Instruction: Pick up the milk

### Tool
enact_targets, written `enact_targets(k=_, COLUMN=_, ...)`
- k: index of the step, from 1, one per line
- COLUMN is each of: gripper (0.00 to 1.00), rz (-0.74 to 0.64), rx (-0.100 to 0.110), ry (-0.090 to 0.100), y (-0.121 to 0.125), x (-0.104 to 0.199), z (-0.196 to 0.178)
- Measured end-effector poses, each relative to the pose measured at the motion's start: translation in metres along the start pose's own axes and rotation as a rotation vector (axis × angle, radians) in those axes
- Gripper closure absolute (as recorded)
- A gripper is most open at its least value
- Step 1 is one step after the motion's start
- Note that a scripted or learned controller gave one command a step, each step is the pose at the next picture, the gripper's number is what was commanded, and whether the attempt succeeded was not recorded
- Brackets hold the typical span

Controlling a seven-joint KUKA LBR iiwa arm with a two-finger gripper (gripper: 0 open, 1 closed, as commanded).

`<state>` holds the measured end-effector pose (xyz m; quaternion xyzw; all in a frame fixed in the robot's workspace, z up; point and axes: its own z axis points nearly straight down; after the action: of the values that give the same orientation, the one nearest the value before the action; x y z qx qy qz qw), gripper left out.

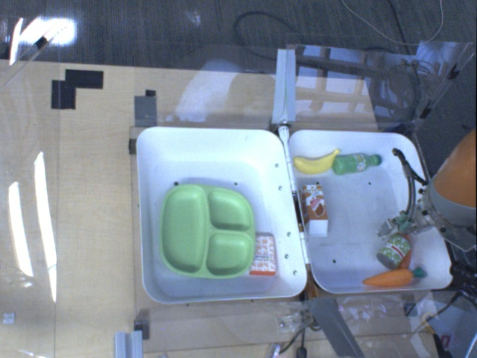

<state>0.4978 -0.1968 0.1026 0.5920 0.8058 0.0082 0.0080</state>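
At the right bin's (350, 283) near edge lies a carrot (389, 278), a can (394, 250) tilted just behind it. The end effector (402, 222) hangs over that can by the right wall; I cannot tell how its grip stands. The milk (315, 209) lies against the bin's left wall. A banana (315, 162) and green bottle (355, 162) line the far edge.

Counts: 2 white bins (149, 200), side by side. 1 green divided plate (207, 230). 1 small red/white carton (263, 255). 1 banana (316, 162). 1 green bottle (355, 162). 1 brown milk carton (314, 208). 1 can (394, 250). 1 carrot (390, 277).
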Motion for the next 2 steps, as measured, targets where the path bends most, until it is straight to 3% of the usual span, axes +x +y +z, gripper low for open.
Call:
enact_targets(k=1, gripper=1.0, rz=-0.063, rx=0.016, ry=0.001, y=0.01, x=0.056, z=-0.038)
enact_targets(k=2, gripper=1.0, rz=-0.077, rx=0.014, ry=-0.001, y=0.021, x=0.088, z=-0.101)
